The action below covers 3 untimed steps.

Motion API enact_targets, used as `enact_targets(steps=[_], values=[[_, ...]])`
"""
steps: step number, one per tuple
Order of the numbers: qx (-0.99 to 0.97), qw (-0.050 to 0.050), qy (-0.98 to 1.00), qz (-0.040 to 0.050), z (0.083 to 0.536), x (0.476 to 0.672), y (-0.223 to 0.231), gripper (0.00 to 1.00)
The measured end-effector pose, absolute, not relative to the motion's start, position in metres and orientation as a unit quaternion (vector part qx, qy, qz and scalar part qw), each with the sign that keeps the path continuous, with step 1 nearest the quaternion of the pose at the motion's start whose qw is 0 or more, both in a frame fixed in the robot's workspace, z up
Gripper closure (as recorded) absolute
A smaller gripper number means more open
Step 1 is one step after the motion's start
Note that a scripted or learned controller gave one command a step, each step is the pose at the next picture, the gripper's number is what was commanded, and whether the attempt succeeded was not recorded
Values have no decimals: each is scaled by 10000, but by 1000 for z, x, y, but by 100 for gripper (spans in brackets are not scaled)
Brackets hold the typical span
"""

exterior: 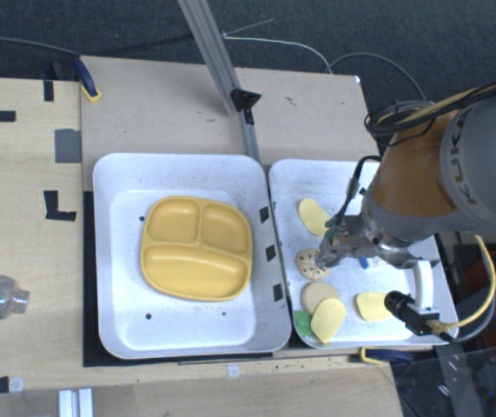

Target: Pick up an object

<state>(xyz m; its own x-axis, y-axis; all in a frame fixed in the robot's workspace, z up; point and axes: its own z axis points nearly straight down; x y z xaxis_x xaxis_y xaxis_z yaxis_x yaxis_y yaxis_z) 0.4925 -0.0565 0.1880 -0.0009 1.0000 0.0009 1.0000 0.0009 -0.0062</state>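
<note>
Two white bins [109,233], one yellow divided plate [197,248], three yellow pieces [312,216], one cookie [311,265]

Pincer [327,252] sits low in right bin [348,174], just beside speckled cookie [311,264]. Yellow divided tray [197,248] lies in the left bin [181,165], well apart from the cookie.

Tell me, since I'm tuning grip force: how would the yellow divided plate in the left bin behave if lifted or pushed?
The yellow divided plate looks like rigid moulded plastic, so probably stiff and light. It lies flat in the left bin, so a push would likely slide it, not tip it. Its low, smooth, rounded rim may be slippery for the gripper.
</note>
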Motion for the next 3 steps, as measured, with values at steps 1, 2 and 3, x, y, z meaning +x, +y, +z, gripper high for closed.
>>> enact_targets(steps=[1,2,3], values=[[-7064,-2,-7079,-2,188,543,-62,100],[-7069,-1,-7073,7,156,610,-101,100],[-7038,7,-7104,-15,190,590,-23,100]])
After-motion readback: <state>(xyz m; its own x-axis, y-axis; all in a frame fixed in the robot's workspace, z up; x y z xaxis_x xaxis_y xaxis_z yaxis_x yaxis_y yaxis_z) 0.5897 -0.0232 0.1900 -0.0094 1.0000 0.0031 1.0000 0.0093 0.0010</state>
